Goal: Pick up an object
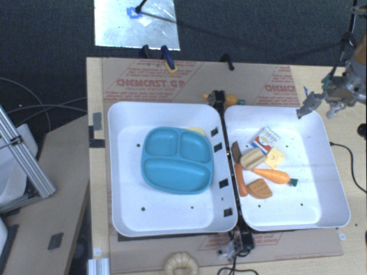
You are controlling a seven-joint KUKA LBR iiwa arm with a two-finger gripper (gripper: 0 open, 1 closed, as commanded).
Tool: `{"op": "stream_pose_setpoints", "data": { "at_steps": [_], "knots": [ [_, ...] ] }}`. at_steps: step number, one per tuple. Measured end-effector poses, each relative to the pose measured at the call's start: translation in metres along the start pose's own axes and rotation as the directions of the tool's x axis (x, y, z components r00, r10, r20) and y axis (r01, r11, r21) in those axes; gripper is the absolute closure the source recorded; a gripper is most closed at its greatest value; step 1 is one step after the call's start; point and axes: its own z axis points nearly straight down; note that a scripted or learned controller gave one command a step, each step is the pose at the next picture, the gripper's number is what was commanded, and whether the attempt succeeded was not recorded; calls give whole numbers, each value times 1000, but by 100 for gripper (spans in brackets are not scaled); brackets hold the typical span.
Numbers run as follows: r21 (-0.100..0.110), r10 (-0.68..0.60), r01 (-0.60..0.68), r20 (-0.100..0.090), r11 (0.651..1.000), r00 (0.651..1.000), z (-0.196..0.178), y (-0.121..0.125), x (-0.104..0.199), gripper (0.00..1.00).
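fingers (317,109) spread apart, holding nothing

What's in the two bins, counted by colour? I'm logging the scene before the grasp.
Blue: 1, divided plate
Orange: 2, carrot, sausage-like piece
Tan or brown: 2, bread roll, cookie-like piece
Yellow: 1, cheese block
Red-and-white: 1, packet
Total: 7

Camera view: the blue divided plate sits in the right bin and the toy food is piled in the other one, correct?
Not quite. The camera view shows the blue divided plate in the left bin; the toy food, including the carrot, is piled in the right bin.
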Motion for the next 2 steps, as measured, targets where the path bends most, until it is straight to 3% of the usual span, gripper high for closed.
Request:
{"op": "stream_pose_setpoints", "data": {
  "at_steps": [1,2],
  "knots": [
    [-12,-3,3,2,1000,1000,-8,2,1,0],
    [-10,-6,6,2,1000,1000,47,13,3,0]
  ]
}}
